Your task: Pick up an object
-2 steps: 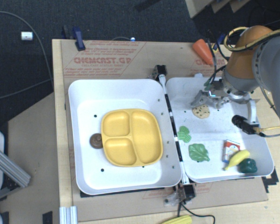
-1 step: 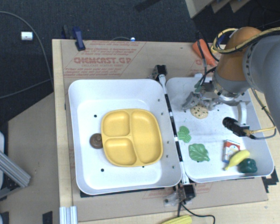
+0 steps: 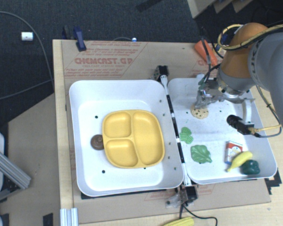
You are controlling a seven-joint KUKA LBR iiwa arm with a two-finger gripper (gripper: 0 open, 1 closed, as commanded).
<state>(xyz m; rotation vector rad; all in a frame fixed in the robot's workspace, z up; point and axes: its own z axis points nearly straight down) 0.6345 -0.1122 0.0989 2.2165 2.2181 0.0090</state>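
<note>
My gripper [image 3: 203, 101] hangs over the far part of the right bin [image 3: 212, 84], just above a tan chocolate-chip cookie [image 3: 200, 112] that lies on the bin floor. Nearer the front of this bin lie two green leafy pieces [image 3: 185, 135] [image 3: 201, 153], a red and white packet [image 3: 233, 148], a yellow banana [image 3: 238, 160] and a dark green pepper [image 3: 250, 167]. The gripper's tip is close to the cookie's far edge; whether it touches is unclear.
The left bin [image 3: 82, 105] holds a yellow divided plate [image 3: 132, 138] with a brown round cookie [image 3: 97, 141] at its left side. A black part with a cable [image 3: 237, 123] reaches over the right bin's right side. The grey arm [image 3: 269, 55] covers the far right corner.
</note>
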